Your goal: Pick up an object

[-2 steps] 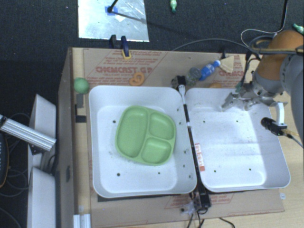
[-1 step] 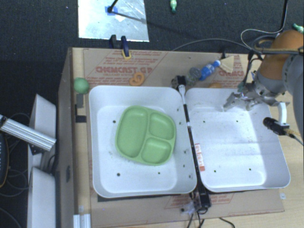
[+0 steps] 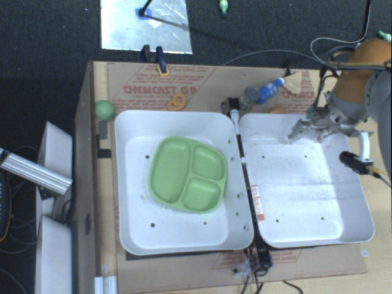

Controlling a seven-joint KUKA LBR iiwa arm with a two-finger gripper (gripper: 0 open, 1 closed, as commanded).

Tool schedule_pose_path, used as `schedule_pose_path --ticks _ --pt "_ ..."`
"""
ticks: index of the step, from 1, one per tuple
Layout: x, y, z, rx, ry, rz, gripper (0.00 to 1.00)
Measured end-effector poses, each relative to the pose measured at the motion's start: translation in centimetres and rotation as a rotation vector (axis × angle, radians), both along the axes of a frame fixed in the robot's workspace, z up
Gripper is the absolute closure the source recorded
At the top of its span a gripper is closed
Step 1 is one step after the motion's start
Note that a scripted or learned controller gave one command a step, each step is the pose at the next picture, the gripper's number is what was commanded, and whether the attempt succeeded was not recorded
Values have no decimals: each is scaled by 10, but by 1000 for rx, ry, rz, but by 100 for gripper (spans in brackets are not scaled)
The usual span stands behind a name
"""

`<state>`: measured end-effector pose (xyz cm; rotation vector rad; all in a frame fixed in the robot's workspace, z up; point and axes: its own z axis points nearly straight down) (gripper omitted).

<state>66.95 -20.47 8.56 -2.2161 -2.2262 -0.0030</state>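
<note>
Nearest the camera, the front rims of the two white bins run side by side w/ a black divider strip between them. The left bin [image 3: 131,225] holds a green divided plate [image 3: 187,174], lying flat near its centre, three compartments facing up, one long one at 9 o'clock and two smaller ones at 3 o'clock. The right bin [image 3: 343,225] has bare white floor w/ a few small dark dots. Further back, at approx 1 o'clock of the right bin, the gripper [image 3: 309,129] sits low over the bin's back edge, metal fingers pointing toward 9 o'clock; how far apart they are can't be told, and nothing is seen between them. The grey arm w/ orange band [image 3: 367,57] rises behind it at the right. Beyond the bins, on the brown board: a blue bottle [image 3: 268,91] at 12 o'clock of the divider, an orange ring [image 3: 176,101], and a green ball [image 3: 105,109] off the left bin's back corner, well apart from the plate.
</note>
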Motion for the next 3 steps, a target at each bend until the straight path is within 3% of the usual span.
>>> schedule_pose_path --ticks 3 --pt "0 0 0 0 0 0 0"
